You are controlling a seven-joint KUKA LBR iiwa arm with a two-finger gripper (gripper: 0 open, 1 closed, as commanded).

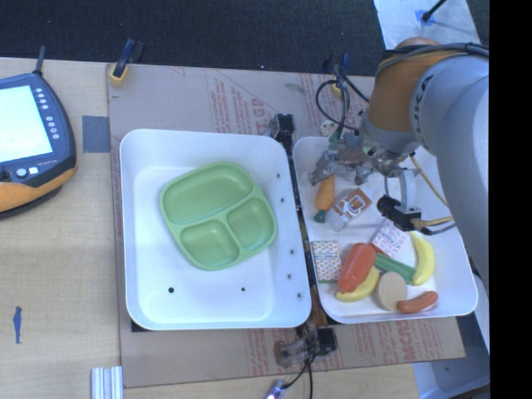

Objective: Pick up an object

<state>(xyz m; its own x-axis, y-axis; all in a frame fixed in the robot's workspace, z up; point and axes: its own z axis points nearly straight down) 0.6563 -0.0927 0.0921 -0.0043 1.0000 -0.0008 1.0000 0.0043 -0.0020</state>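
I see the gripper (337,170) low over the upper left of the right bin (465,293), just above the carrot (324,194). I cannot tell its state. Banana (425,257), red pepper (357,264) and sausage (416,303) lie lower right; green plate (218,214) occupies the left bin (141,306).

The left bin (133,248) has open floor all around the green plate (218,214), widest along its near edge. The right bin (461,293) is crowded: carrot (324,194), packets (352,205), pepper (357,264), bananas (425,258) and sausage (416,303) lie close together, and the arm (432,115) covers its far end
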